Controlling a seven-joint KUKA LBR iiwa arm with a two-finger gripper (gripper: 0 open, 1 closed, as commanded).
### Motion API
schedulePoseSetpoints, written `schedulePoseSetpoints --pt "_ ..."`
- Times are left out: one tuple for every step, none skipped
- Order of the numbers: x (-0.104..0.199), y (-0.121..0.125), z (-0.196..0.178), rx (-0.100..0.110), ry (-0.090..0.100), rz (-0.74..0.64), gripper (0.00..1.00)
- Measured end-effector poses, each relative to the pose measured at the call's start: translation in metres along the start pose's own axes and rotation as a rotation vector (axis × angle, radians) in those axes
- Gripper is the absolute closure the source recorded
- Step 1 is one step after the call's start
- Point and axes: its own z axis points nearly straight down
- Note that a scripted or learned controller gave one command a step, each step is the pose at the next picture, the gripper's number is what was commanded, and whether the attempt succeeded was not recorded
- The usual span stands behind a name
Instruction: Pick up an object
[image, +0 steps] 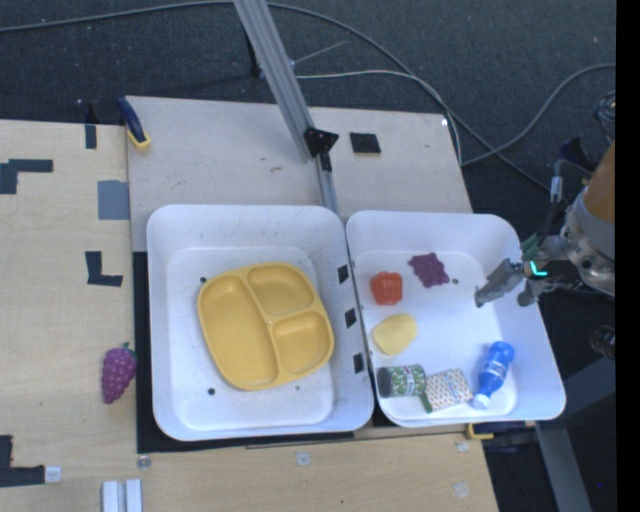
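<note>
- Purple grape cluster (118, 372): lies on the wooden bench outside both bins, well apart from everything the arm can readily reach.
- Left bin (165, 300): shallow, white; holds one item.
- Yellow divided plate (265, 324): three compartments, lying flat in the middle of the left bin.
- Right bin (520, 350): shallow, white; holds the candidate objects listed below.
- Red object (387, 288): small and rounded, upper left of the right bin.
- Yellow object (395, 334): pale, lemon-like, just below the red one.
- Green-patterned can (402, 380): on its side near the bin's front edge, touching or just beside a crumpled packet (447, 389).
- Purple object (429, 268): small and lumpy, near the bin's back wall; its long axis is hard to read.
- Blue bottle (492, 371): lying down, long axis running from upper right to lower left, cap end toward the packet.
- Gripper (490, 291): hangs over the right bin's right side at the end of the arm entering from the right; nothing shows between its fingers (whether they are spread or closed cannot be told).
- Deciding relation: the purple object lies just left of and slightly above the gripper in the picture, the blue bottle below it toward the bin's front; these two look nearest, so either seems the likeliest pick.
</note>
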Motion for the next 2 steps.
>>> schedulePoseSetpoints --pt "0.0 0.0 0.0 -0.001 0.0 0.0 0.0" --pt "-0.009 -0.002 0.058 0.004 0.001 0.002 0.0"
